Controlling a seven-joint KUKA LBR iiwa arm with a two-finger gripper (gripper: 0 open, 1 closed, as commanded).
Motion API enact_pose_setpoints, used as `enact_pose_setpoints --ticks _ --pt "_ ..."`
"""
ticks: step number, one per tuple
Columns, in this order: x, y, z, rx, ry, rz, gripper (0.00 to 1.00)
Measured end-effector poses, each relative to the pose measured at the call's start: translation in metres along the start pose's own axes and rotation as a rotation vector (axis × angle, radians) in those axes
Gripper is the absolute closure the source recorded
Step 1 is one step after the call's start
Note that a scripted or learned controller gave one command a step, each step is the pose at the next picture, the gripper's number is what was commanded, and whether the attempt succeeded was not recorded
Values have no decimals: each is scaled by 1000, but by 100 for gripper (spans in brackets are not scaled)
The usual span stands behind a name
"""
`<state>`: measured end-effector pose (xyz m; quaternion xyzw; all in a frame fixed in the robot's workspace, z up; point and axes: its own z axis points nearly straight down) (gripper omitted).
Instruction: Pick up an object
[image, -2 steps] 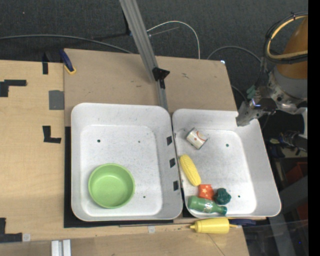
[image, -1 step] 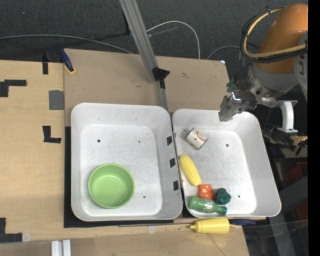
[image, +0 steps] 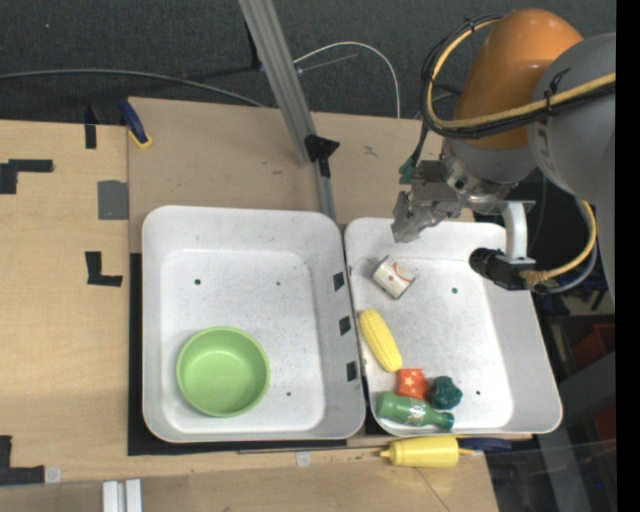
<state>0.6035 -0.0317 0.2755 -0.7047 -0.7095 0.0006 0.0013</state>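
Two white bins sat side by side on the bench. The left bin (image: 160, 300) held one green bowl (image: 223, 371) at lower left of centre. The right bin (image: 520, 340) held the rest: a small white can (image: 392, 277) lay on its side near the upper left corner, a corn cob (image: 380, 339) lay lengthwise below it near the left wall, and a red block (image: 411, 381), a dark green piece (image: 444, 392) and a green bottle (image: 414, 411) clustered at the lower edge. A yellow bottle (image: 424, 452) lay outside, just below the bin.

The gripper (image: 412, 220) hung at upper right of centre, just above the can and apart from it, with nothing between its fingers; whether it was spread or closed could not be told.

The can was judged the nearest target. It appeared light and rigid with a smooth, possibly slippery wall, and liable to roll. A grasp across its round body at mid-length was advised.
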Motion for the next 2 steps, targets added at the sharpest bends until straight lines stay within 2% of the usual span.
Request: enact_pose_setpoints --ticks 1,2 --pt "55 14 22 1 -1 0 100" --pt "115 21 24 -1 0 -1 100"
